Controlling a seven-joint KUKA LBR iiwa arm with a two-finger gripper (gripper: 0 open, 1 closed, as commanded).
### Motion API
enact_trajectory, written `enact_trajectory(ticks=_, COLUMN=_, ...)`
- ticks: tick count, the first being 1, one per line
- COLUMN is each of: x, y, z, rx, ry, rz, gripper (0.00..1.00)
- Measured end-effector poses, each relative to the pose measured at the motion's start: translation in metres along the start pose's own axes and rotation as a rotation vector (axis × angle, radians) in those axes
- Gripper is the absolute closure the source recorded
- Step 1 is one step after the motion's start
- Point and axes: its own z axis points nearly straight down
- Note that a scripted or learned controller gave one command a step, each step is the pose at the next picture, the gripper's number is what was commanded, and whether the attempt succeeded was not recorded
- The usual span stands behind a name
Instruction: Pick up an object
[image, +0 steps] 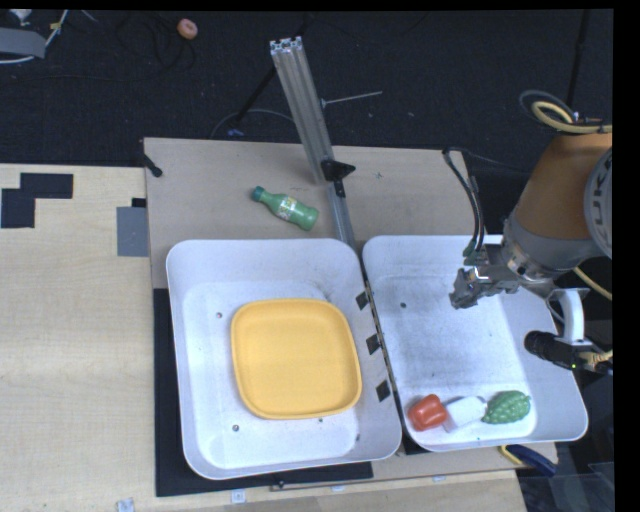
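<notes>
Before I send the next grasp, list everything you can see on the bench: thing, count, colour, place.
bins: 2, white, side by side on the bench
plate: 1, yellow, middle of the left bin
red object: 1, red, near edge of the right bin
white object: 1, white, between the red and green ones, near edge of the right bin
green object: 1, green, near edge of the right bin, right of the white one
bottle: 1, green, lying on the bench behind the left bin
metal bar: 1, grey, rising at a slant behind the bins
arm: 1, grey and orange, reaching in from the right
gripper: 1, dark, over the far part of the right bin
</notes>
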Motion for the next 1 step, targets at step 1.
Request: enact_trajectory(ticks=1, x=-0.0005, y=0.001, z=-0.0522, rx=-0.001, ry=0.0, rz=0.0, gripper=1.0)
